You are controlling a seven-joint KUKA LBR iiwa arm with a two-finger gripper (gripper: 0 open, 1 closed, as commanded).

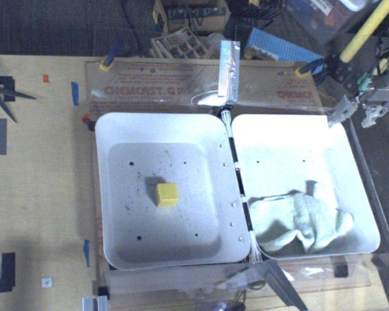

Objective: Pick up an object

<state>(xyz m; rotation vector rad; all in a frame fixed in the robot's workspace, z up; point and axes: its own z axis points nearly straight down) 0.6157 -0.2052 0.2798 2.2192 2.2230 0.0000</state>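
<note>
Left bin [117, 135]: one yellow block [167, 194], centre floor. Right bin [279, 135]: crumpled white cloth [305, 225], near corner, folds indistinct. Hand [369, 109]: right edge, partly cut off, state indeterminable.

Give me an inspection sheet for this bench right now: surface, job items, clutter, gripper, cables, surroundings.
Surface: wooden bench bearing left bin and right bin, side by side; dark specks on the left bin's floor.
Job's things: yellow block near the middle of the left bin; white cloth, crumpled, in the right bin's near part.
Clutter: blue tape strips and black brackets on the bench.
Grippers: nothing seen.
Cables: dark cables on the floor behind the bench.
Surroundings: blue ridged panel, yellow bar, wooden crate.
</note>
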